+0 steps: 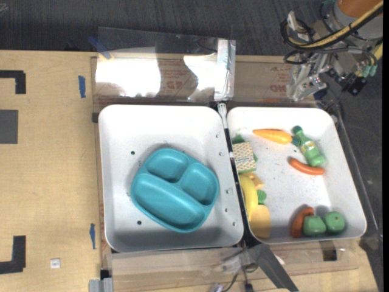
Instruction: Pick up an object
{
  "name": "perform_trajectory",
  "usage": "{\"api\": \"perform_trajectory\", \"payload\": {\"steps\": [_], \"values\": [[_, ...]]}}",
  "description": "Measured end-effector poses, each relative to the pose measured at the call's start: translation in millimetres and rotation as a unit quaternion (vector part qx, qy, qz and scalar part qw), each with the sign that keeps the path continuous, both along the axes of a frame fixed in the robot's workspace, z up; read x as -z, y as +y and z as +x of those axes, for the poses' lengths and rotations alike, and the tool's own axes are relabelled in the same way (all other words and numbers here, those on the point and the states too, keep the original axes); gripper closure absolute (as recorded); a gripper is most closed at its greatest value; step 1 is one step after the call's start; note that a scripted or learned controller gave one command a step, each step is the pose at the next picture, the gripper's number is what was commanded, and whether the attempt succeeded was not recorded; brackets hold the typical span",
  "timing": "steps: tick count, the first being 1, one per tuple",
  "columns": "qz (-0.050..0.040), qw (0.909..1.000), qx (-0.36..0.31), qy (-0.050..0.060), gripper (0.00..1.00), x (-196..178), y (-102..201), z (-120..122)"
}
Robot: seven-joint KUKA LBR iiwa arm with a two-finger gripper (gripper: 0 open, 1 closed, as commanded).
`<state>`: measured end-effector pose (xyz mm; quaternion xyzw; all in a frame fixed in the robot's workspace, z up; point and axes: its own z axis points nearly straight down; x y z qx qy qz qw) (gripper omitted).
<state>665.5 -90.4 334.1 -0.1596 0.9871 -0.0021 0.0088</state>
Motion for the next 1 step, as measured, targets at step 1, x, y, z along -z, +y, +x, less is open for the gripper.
{"api": "perform_trajectory", "payload": {"steps": [1], "values": [[0.0011,0.9969,-0.078,0.008,1.0,83.9,31.5,1.8]]}}
